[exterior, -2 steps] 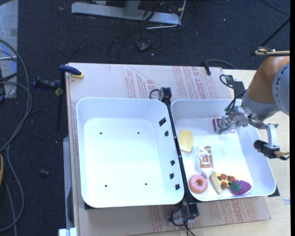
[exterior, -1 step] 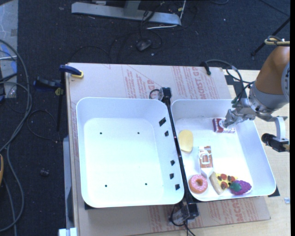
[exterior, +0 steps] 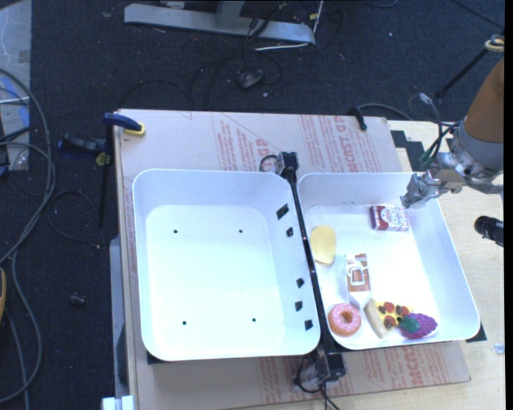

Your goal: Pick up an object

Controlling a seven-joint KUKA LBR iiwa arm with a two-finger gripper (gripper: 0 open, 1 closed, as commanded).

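One red-and-white packet lies just left of the fingers.

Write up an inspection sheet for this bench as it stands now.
Surface: bench board bearing the left bin and right bin side by side.
Job's things: in the right bin, red-and-white packet, yellow piece, small carton, pink doughnut, pizza slice, purple grapes.
Clutter: blue-and-yellow clamp at the board's far-left corner.
Claw: claw over the right bin's far rim, near the packet; holding nothing seen.
Cables: loose cables on the floor, left.
Surroundings: dark floor, metal stand base beyond.
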